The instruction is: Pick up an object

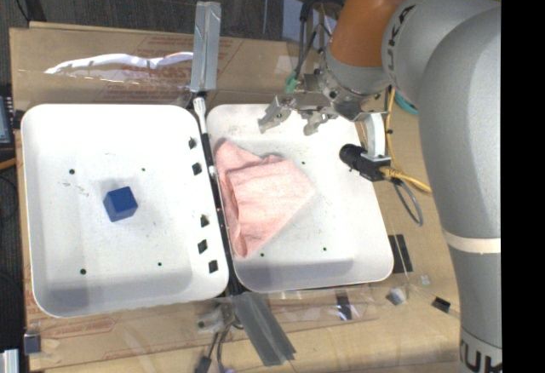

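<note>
Pink cloth [260, 197] is lying crumpled in the right bin [358, 226], bunched against that bin's left wall and spreading toward its middle. Nothing is touching it. Gripper [292, 117] is hanging over the right bin's far edge, up and right of the cloth and apart from it; its two fingers are spreading open with nothing between them. Grey arm [443, 90] with the orange band [366, 18] is reaching in from the right side. Blue cube [121, 203] is sitting alone in the left bin [51, 278], left of centre, well apart from cloth and gripper. Both bins are resting side by side on a cardboard-covered bench [102, 48].
</note>
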